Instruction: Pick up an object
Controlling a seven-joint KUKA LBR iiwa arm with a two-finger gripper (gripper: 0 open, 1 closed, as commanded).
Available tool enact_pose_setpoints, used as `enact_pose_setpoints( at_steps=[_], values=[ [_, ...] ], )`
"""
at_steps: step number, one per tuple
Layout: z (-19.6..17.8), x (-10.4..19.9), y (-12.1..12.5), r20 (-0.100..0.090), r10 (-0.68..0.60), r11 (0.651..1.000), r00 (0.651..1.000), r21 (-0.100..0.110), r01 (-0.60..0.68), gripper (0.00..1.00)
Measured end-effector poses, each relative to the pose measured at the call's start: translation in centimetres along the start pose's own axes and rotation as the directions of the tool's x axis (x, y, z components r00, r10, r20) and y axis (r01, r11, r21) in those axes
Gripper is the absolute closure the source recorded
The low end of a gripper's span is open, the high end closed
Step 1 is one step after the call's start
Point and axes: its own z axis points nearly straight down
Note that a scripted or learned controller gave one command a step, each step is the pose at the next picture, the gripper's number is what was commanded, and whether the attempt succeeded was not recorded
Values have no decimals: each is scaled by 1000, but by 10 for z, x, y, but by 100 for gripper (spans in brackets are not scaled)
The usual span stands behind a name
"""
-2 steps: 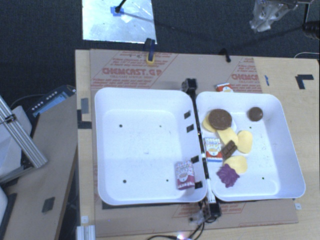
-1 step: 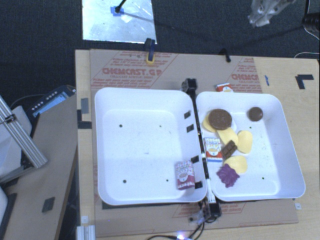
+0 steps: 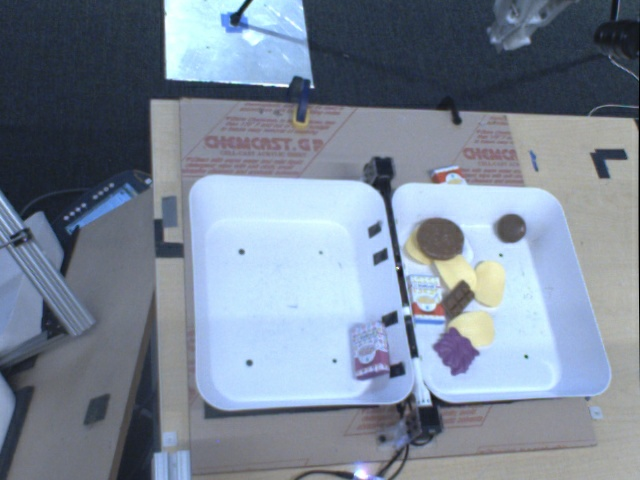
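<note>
Nothing has been lifted yet, as far as this view shows: every object lies in a bin, and the gripper [image 3: 520,13] hangs high beyond the bench's far right corner, well apart from both bins. It is blurred, and whether it is apart or together I cannot tell. The whole pick appears to be left: choosing a target, descending, closing and raising.

The right bin [image 3: 575,298] holds the crowd. A large brown disc [image 3: 440,238] sits near its far left corner, a smaller brown disc [image 3: 511,228] toward the far right corner. Yellow pieces [image 3: 489,282] spread through the middle, touching a small printed carton [image 3: 426,296] at the left wall and a dark brown block [image 3: 458,299] just beside it. A purple piece [image 3: 456,350] lies toward the near edge.

The left bin [image 3: 270,298] carries one red printed packet [image 3: 370,351], tucked into its near right corner against the wall.

In my judgement the small disc and the purple piece are the easiest picks. The packet's corner wall and black clips [image 3: 380,243] along the divider could block the fingers, and the carton cluster is tightly packed.
</note>
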Motion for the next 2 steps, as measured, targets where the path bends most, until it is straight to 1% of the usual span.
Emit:
enact_pose_setpoints(
  at_steps=[1,2],
  values=[
    [19,-116,-45,4,16,1000,1000,4,-16,100],
    [102,-116,-25,0,5,1000,1000,8,-5,100]
  ],
)
